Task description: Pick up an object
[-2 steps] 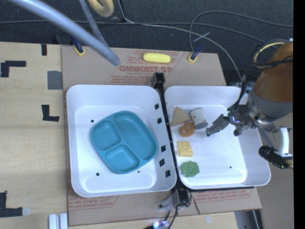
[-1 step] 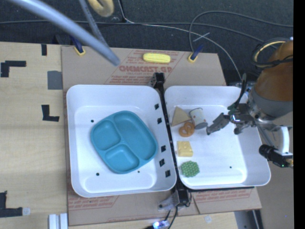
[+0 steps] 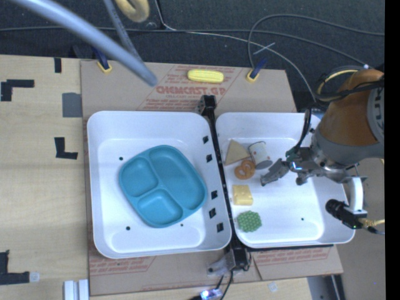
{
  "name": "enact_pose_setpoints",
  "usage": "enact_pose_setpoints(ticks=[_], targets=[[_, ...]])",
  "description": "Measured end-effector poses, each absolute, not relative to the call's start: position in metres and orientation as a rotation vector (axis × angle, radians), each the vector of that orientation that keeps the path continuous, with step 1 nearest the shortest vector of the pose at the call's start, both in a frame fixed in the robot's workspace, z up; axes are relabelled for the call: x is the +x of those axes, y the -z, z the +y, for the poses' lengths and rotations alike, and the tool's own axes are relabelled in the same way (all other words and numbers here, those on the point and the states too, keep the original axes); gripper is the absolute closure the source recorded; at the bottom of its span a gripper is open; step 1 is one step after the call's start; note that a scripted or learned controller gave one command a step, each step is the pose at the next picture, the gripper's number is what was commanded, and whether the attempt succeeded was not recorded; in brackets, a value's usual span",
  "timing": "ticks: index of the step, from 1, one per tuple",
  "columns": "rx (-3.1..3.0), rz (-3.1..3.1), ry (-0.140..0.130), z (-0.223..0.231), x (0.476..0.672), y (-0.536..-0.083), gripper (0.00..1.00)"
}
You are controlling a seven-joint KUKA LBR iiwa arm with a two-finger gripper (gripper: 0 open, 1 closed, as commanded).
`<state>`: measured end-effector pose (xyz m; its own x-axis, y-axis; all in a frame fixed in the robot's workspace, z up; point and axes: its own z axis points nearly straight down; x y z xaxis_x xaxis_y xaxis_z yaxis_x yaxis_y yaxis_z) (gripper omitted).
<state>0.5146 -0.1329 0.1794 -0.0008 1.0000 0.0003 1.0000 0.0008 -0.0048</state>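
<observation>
Honestly the pincer point(image 3: 282, 169) hangs low in the right bin point(image 3: 312, 230), can't tell its state, right beside the pretzel point(image 3: 244, 169), cup point(image 3: 258, 150) and wedge point(image 3: 235, 151), so a sloppy drop could just shove that tight clump instead of grabbing anything.

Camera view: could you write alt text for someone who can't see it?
A grey and orange robot arm reaches its tool into the right white bin beside small food toys; the left bin holds a blue divided plate.
</observation>
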Motion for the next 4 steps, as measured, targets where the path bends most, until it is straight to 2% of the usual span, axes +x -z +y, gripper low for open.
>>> enact_pose_setpoints(ticks=[1, 2, 3, 4], targets=[[-2.216, -2.219, -0.007, -0.132, 0.523, -0.124, 0.0], [-2.228, -2.222, 0.006, -0.132, 0.526, -0.086, 0.0], [-2.227, -2.228, 0.01, -0.131, 0.527, -0.098, 1.0], [-2.221, -2.223, 0.001, -0.129, 0.524, -0.159, 1.0]])
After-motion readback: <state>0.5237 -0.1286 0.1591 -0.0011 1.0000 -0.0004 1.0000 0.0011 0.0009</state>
